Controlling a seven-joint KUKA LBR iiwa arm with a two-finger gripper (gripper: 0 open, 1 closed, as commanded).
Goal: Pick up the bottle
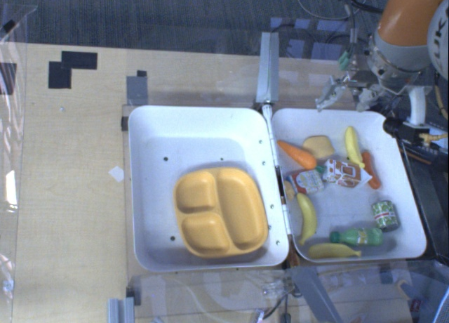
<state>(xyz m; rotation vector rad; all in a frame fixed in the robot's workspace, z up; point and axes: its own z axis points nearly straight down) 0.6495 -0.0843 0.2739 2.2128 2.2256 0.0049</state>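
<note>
Camera view. Left bin (147, 195): held one yellow divided plate (220, 211), three compartments. Right bin (407, 195): held a carrot (297, 154), a bread roll (319, 147), three bananas (306, 217), a small carton (344, 173), a packet (306, 181), a green can (385, 215) and the bottle (358, 236). The bottle, green, lay on its side near the bin's front edge, long axis left to right, cap towards the left, just above the front banana. Gripper (348, 95): hung above the right bin's far rim, fingers spread wide, holding nothing.
</note>
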